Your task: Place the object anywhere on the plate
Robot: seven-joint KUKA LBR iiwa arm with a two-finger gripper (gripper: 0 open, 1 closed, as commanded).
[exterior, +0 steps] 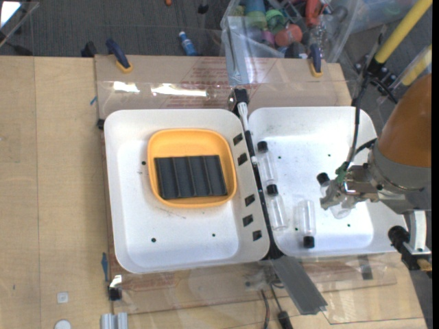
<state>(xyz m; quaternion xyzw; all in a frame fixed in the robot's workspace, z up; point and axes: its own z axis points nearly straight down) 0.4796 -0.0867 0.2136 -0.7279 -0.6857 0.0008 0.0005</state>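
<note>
A dark ridged block (pixel 191 177) lay flat on the yellow plate (pixel 159 142). The plate sat in the left bin (pixel 130 238), a bit toward the back. The block covered most of the plate's middle.

The gripper (pixel 337 196) was over in the right bin (pixel 357 235), near its right side, well apart from the plate. Whether it was spread or pressed together was too hard to see. The grey arm (pixel 405 177) with its orange band came in from the right.

Some clear tubes with black caps (pixel 304 222) lay in the right bin, near its front. One more tube (pixel 265 157) lay just beside the wall between the bins.
</note>
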